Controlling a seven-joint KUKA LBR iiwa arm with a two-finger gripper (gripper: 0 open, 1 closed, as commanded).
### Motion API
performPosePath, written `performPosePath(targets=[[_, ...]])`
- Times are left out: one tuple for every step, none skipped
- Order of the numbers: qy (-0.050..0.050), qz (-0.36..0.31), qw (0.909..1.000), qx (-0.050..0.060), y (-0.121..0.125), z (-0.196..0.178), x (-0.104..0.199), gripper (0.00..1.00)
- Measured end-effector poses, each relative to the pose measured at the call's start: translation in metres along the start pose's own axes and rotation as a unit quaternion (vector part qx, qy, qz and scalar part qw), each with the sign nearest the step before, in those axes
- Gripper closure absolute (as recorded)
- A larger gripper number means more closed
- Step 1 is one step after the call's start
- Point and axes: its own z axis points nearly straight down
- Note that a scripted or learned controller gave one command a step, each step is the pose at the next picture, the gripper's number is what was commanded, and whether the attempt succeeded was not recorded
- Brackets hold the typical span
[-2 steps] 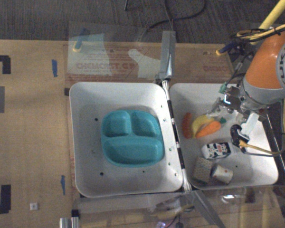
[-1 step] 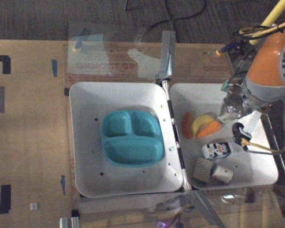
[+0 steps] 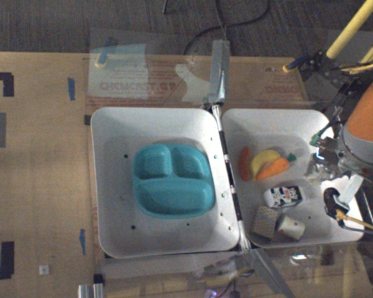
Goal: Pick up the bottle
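The small white bottle [image 3: 283, 196] lies in the right bin [image 3: 268, 124], below a toy carrot [image 3: 275, 168] and banana [image 3: 263, 161]. The gripper [image 3: 323, 157] waits at its right; I cannot tell its grip.

A divided plate [image 3: 173, 180] lies in the left bin [image 3: 109, 129].
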Motion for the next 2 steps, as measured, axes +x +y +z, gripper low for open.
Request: performPosePath(targets=[[0.0, -0.045, 0.999, -0.002, 0.061, -0.131, 0.029, 1.0], [-0.001, -0.046, 0.9989, -0.003, 0.061, -0.141, 0.031, 1.0]])
